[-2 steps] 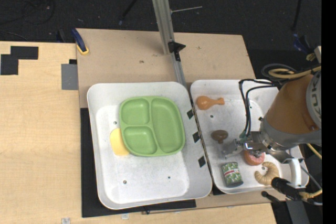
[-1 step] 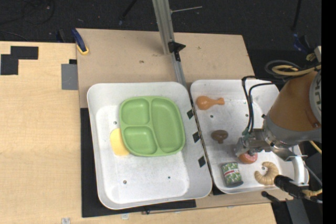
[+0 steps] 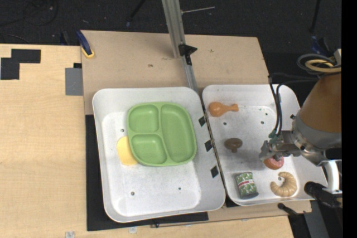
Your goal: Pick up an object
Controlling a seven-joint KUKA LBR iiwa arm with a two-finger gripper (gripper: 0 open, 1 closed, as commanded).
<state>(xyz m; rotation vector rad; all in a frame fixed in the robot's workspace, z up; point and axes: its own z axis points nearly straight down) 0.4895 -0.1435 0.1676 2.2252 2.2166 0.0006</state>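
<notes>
Currently down low in the right bin [image 3: 290, 98], end effector [image 3: 274, 153] parked right over a small red-pink object [image 3: 274, 163], apparently touching or just above it; likely the pick target given the alignment. Can't tell finger state, tips too small and dark against the object. No lift evident, object looks seated on the bin floor. Other candidates in the same bin: orange drumstick-shaped toy [image 3: 222, 109] near the far left corner, brown mushroom-like piece [image 3: 233, 144] mid-bin, green can [image 3: 245, 184] lying at the near edge, croissant [image 3: 284, 183] just beside the target on the near side. Croissant close enough to get nudged on a sloppy closure. Left bin [image 3: 106, 136] carrying a green divided plate [image 3: 162, 134] with a yellow item [image 3: 125, 151] tucked under its left edge, well apart from the action.
</notes>
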